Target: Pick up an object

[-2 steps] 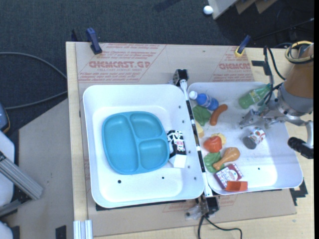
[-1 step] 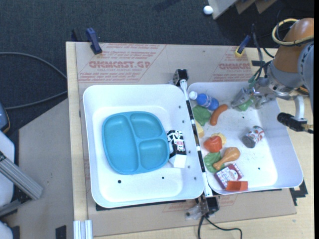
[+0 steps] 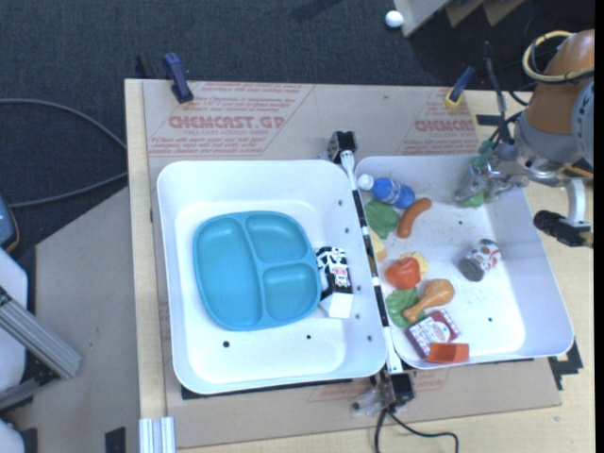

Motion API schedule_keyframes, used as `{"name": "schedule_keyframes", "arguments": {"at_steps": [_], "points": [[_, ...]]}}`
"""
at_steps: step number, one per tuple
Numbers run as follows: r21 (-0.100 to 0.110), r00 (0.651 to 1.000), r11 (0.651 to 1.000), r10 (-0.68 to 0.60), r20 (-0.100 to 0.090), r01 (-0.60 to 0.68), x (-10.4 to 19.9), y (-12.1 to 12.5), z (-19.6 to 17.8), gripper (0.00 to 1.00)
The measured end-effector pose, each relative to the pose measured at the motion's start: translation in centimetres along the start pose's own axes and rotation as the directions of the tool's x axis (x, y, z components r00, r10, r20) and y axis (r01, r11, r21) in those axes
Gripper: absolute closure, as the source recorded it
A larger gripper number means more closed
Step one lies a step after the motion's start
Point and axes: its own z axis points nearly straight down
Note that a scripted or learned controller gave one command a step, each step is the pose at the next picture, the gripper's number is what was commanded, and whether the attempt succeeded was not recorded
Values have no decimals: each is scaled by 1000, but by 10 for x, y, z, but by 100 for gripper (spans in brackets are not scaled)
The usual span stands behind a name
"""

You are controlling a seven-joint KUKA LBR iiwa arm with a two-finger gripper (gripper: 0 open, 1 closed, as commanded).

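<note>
The claw (image 3: 481,179) hangs over the right bin's (image 3: 528,319) far edge, with bare white floor just below it. The grey arm (image 3: 557,130) enters from the right. Claw opening: cannot tell. The small rounded can (image 3: 479,259) lies nearer the camera; the toy sausage (image 3: 413,217) lies leftward.

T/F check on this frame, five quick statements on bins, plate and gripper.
1. The blue divided plate lies in the left bin. True.
2. The sausage lies on the plate. False: it lies in the right bin.
3. The gripper is over the left bin. False: it is at the right bin's far corner.
4. The small can lies apart from the food cluster. True.
5. The tomato sits in the right bin. True.
</note>
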Motion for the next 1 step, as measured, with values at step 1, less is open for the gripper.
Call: {"name": "schedule_keyframes", "arguments": {"at_steps": [1], "points": [[4,1000,1000,2,0,-2,67,-1,9,100]]}}
